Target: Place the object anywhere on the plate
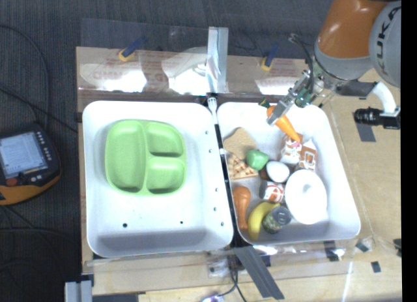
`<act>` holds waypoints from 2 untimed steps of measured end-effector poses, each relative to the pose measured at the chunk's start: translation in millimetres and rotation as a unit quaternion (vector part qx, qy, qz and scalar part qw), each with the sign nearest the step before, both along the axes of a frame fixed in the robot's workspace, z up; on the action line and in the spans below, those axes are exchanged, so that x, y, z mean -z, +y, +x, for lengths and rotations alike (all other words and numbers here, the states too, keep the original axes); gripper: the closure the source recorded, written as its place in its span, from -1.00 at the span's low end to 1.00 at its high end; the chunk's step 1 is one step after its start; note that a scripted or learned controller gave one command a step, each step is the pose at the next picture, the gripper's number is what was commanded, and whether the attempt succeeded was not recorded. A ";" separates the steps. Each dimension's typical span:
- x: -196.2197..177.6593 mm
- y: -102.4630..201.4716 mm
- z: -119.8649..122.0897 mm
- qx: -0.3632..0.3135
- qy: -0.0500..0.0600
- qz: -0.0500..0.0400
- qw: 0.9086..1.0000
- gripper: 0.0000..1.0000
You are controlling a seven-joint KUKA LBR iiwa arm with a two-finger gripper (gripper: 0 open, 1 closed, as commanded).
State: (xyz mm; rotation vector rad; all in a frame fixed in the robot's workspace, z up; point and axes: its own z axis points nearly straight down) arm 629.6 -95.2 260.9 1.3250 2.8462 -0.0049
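A green divided plate (144,156) lies in the left white bin (111,229). My gripper (285,106) hangs over the back of the right bin (339,209), near its far wall. An orange carrot (288,126) sits directly under and against the gripper tip, slanting down to the right. A bit of orange also shows on the tip's upper left side. Whether the carrot is gripped or just lying beneath is not clear from this angle.
The right bin holds several toy foods: a bread slice (240,140), a waffle (241,167), a green piece (257,159), a white bowl (307,195), a banana (257,220), a can (281,218) and a carton (306,155). A ridge (220,164) divides the bins.
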 end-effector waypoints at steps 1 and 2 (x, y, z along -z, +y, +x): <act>-0.1 0.0 0.0 0.000 0.000 0.000 1.000 -1.00; 5.7 -88.7 35.3 -0.004 0.000 0.000 1.000 -1.00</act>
